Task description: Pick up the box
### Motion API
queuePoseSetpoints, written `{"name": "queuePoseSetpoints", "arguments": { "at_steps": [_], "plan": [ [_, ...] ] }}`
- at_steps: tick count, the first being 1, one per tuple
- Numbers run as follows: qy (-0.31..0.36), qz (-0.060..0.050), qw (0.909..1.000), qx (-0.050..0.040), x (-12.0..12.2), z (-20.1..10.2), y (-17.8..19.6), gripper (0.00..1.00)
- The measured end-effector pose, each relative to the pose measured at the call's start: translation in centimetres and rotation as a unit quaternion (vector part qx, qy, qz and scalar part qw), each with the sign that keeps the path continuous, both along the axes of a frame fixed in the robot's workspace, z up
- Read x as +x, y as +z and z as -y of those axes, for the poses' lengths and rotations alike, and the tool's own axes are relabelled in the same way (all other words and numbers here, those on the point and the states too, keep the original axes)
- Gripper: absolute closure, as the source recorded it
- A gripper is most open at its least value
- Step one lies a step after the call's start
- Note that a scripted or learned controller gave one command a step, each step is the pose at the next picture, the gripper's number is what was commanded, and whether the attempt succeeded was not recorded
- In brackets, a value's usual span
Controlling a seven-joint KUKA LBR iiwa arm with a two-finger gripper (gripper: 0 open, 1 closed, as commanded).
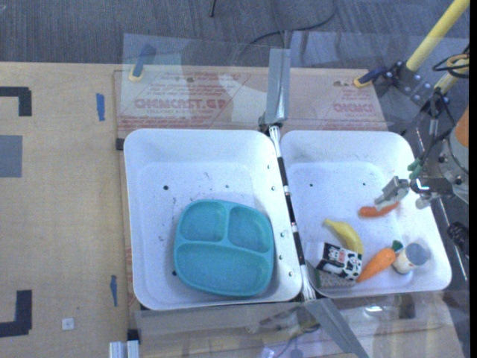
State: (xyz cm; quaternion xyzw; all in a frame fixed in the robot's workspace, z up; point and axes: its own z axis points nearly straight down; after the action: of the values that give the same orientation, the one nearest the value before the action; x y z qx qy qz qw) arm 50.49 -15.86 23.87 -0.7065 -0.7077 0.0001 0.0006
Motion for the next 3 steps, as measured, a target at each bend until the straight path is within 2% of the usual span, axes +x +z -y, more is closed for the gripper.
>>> {"name": "queuePoseSetpoints", "arguments": {
  "at_steps": [1, 2, 3],
  "plan": [
    [0.035, 0.002, 0.9994, -0.0012, 10.8, 0.1, 9.7, 0.0],
    [0.055, 0.001, 0.9985, -0.0005, 12.3, -6.6, -11.4, 0.0],
    [0.08, 0.004, 0.9968, -0.0017, 7.4, 0.3, -15.1, 0.0]
  ]
}}
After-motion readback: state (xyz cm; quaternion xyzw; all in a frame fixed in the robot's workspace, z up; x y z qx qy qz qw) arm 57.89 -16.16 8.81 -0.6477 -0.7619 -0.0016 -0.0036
